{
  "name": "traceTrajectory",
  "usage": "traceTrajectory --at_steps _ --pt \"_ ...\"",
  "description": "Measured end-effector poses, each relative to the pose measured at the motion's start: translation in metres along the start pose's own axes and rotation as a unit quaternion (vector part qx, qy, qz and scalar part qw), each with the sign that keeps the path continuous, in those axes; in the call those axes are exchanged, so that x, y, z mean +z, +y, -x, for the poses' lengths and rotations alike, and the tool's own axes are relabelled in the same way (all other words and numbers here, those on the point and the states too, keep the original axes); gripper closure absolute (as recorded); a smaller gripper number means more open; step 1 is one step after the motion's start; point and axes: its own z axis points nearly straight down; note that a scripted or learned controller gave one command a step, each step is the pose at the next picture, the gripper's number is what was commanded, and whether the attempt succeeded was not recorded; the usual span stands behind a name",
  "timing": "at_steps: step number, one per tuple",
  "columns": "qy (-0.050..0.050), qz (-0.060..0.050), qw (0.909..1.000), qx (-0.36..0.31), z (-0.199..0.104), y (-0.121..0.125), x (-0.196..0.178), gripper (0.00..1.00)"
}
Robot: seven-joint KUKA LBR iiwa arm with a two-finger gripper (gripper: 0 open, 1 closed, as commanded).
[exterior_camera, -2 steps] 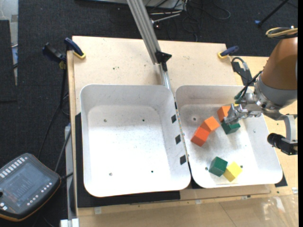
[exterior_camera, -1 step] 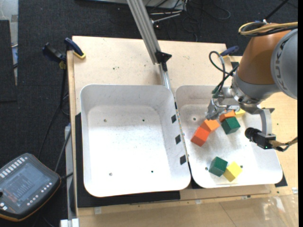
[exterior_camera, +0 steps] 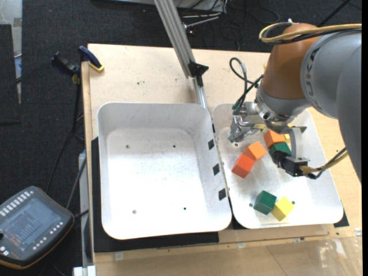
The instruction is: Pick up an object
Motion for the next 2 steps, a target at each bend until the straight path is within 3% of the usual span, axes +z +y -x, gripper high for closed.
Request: traceTrajectory --at_steps 2 --pt "0.0 0.001 1.0 0.0 -0.095 0.014 -0.015 1.0"
